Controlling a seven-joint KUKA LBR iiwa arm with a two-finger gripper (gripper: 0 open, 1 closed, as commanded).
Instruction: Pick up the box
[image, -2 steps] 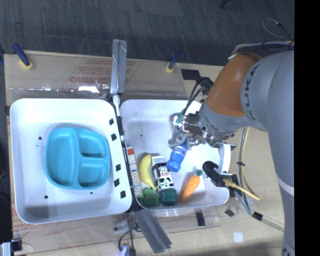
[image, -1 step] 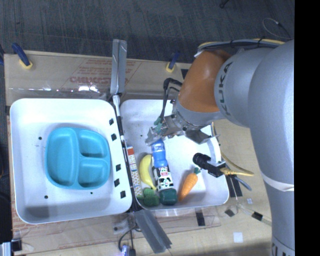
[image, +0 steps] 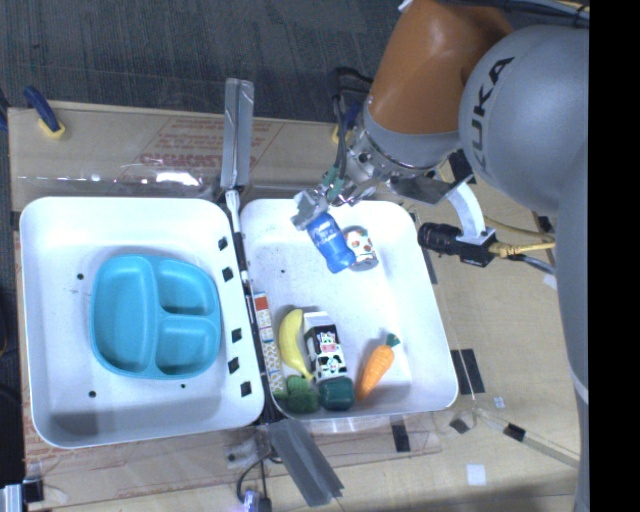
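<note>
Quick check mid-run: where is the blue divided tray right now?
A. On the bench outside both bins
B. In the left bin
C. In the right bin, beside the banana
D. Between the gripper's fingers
B: the blue divided tray lies flat in the left bin, apart from the banana in the right bin.

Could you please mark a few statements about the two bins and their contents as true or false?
1. The blue tray lies in the left bin. True.
2. The banana lies in the left bin. False: it lies in the right bin.
3. The carrot lies right of the cow-print box. True.
4. The end effector hovers over the carrot. False: it is at the right bin's far end, by the blue bottle.
</note>
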